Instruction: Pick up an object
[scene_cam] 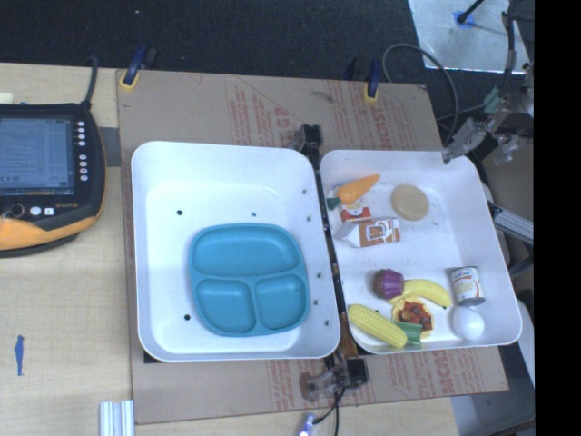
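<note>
**benchrat:** The gripper (474,134) hangs up and to the right of the milk carton (370,232), over the far corner of the right bin (486,209). I can't see anything in it, and it's too murky up there to tell whether it's open or closed.

**kuka_fan:** So what's there to grab? Everything pickable sits around that carton. The carrot (357,188) is just above it and the tan disc (410,202) is up-right. The purple veg (388,283) is below. The banana (427,291), corn (377,325), can (466,285) and egg (468,322) are further down-right.

**benchrat:** That lower bunch worries me. The banana, the corn and the little food plate (416,314) look like they're touching, so a grab could shove a neighbour or pinch two at once. The egg and can are round and will probably squirt out. The carton itself is tight to the bin wall, which makes it awkward to straddle.

**kuka_fan:** The blue tray (247,278) left of the carton looks too flat to bother with.
</note>
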{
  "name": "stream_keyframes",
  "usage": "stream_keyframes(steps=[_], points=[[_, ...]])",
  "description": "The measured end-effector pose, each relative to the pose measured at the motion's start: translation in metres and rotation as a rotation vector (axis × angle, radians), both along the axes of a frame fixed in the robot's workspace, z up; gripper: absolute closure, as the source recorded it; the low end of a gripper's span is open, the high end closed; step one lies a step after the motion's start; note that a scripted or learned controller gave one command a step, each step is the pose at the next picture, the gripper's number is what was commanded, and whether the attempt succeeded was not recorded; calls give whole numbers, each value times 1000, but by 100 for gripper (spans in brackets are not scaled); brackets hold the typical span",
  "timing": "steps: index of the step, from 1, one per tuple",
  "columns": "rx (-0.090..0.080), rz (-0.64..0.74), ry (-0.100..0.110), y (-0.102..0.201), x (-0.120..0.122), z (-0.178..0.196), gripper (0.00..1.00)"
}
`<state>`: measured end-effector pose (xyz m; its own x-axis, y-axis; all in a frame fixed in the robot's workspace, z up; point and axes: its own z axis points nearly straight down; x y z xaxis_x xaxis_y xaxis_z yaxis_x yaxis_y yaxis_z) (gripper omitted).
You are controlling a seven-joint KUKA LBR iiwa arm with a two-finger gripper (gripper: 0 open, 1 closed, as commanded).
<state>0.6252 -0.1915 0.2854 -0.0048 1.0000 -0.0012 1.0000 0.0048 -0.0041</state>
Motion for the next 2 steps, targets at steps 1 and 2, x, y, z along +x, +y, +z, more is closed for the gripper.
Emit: stream_keyframes(steps=[1, 2], points=[[0, 2, 2, 61, -29, -79, 0], [1, 0, 2, 91, -82, -194, 0]])
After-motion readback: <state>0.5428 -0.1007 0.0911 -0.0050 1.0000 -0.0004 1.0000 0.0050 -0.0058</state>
